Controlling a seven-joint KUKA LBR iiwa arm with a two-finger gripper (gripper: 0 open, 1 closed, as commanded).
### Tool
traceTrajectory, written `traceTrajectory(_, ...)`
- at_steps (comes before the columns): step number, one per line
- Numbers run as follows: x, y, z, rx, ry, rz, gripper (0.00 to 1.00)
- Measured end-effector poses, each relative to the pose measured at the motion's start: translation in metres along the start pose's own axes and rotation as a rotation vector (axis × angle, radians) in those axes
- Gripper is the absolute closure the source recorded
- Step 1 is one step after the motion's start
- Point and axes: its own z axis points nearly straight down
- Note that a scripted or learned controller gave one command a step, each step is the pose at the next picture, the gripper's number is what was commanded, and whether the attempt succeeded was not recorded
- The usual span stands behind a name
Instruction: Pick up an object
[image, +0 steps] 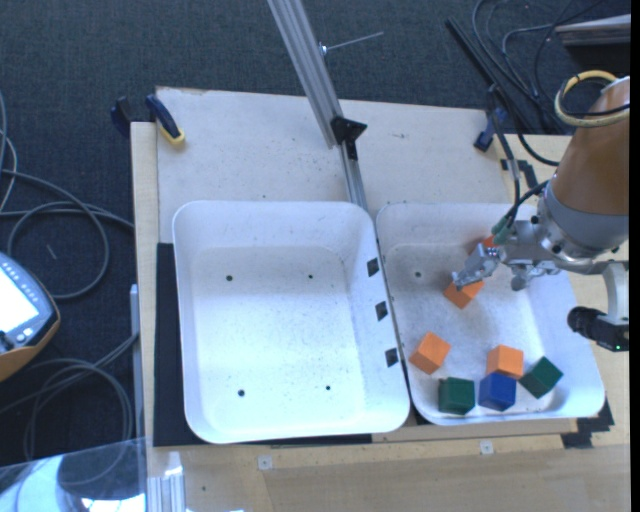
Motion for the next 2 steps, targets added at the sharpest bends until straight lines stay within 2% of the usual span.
traceTrajectory(1,0.022,0.033,0.121,0.009,0.002,-0.002,0.00)
traceTrajectory(2,-0.033,0.050,0.127,-0.002,-0.004,0.003,0.00)
